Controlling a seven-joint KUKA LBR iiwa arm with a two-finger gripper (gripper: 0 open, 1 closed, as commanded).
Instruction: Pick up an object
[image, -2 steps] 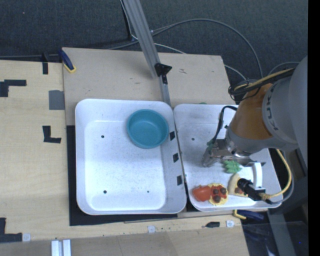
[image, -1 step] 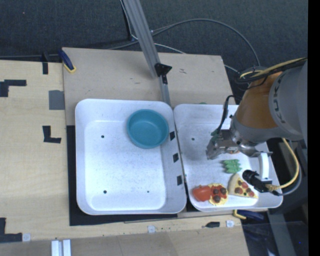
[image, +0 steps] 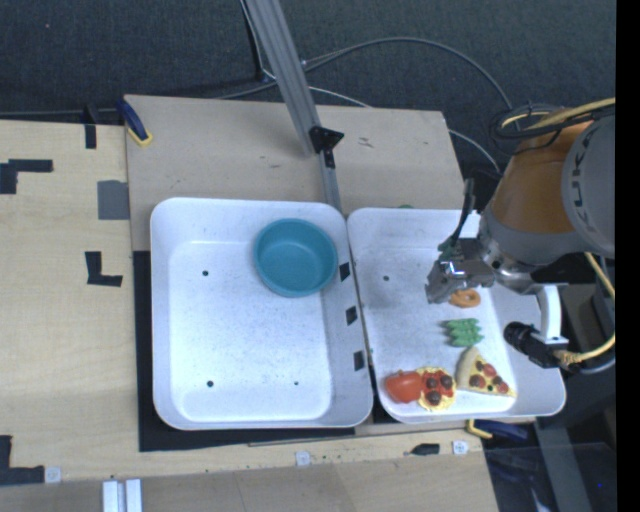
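My gripper (image: 447, 283) hangs low over the right bin (image: 400, 300), near its right side. Just to the gripper's right lies a small orange ring-shaped piece (image: 465, 297), touching or nearly touching the fingertips. Below it sit a green leafy piece (image: 462, 331), a pizza slice (image: 483, 375), and a red tomato piece beside a round pizza-like piece (image: 422, 387) at the bin's front. A blue bowl (image: 294, 257) rests in the left bin (image: 220, 350), at its far right corner.
A metal pole (image: 290, 75) slants down from the top to the wall between the bins. Cables run behind the right bin. The arm's orange and grey body (image: 545, 200) fills the right side.
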